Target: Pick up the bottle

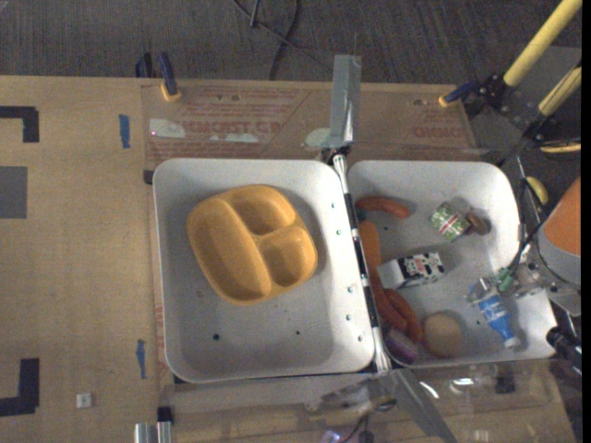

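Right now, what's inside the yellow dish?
The yellow dish in the left bin has three hollows, and nothing shows in them. Its underside and the bin floor beneath are covered.

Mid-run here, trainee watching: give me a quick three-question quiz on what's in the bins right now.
1. True or false: the yellow divided plate lies in the left bin.
2. Which bin holds the blue-and-white bottle? A) left B) right
3. What round brown item lies near the right bin's front edge?

Key: 1 true. 2 B. 3 the potato, beside the sausages.
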`<state>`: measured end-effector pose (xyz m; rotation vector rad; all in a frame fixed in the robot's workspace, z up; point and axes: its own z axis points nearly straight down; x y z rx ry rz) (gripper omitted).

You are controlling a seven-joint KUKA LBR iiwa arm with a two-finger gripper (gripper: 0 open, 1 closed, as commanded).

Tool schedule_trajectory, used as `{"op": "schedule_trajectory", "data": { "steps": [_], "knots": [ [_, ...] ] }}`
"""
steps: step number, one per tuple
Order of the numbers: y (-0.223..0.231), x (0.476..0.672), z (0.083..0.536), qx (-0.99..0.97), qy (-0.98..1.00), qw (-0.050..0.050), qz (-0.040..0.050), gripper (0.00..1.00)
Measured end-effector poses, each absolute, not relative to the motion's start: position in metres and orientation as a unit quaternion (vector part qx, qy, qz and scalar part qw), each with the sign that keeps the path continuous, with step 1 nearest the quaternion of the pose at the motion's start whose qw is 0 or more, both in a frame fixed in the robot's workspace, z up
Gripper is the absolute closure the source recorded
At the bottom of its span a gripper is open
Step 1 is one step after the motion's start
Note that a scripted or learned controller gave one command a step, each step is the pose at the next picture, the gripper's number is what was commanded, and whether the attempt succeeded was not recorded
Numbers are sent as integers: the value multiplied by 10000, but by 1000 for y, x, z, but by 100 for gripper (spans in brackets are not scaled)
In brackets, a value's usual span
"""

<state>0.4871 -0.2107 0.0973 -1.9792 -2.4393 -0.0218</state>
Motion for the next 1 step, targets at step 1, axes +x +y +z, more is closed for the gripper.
{"op": "schedule_trajectory", "data": {
  "steps": [1],
  "knots": [
    [-151,484,244,-7117,-7025,-7,2,100]
  ]
}}
